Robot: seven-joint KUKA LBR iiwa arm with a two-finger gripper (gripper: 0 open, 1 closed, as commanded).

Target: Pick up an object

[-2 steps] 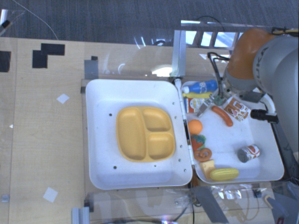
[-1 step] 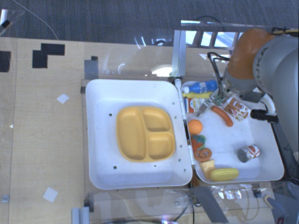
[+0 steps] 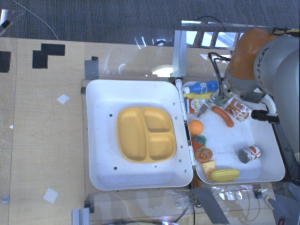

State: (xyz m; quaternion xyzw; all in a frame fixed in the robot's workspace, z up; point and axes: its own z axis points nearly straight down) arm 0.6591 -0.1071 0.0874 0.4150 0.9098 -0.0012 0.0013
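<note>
The right bin (image 3: pixel 234 137) holds several small items. A red sausage (image 3: pixel 223 116) lies near its top, next to a red and white snack packet (image 3: pixel 237 110). A blue and yellow bottle (image 3: pixel 202 88) lies along the far wall. My gripper (image 3: pixel 206 107) hangs low over the bin's upper left part, between the bottle and the sausage and just left of the sausage's end. Nothing is visibly lifted. An orange (image 3: pixel 195 127) sits below the gripper.
A small can (image 3: pixel 249 153), a yellow banana-like piece (image 3: pixel 224 174), a brown ring (image 3: pixel 204 154) and a multicoloured toy (image 3: pixel 199 140) lie lower in the right bin. The left bin (image 3: pixel 101 125) holds a yellow divided plate (image 3: pixel 146 134). The arm covers the right bin's upper right corner.
</note>
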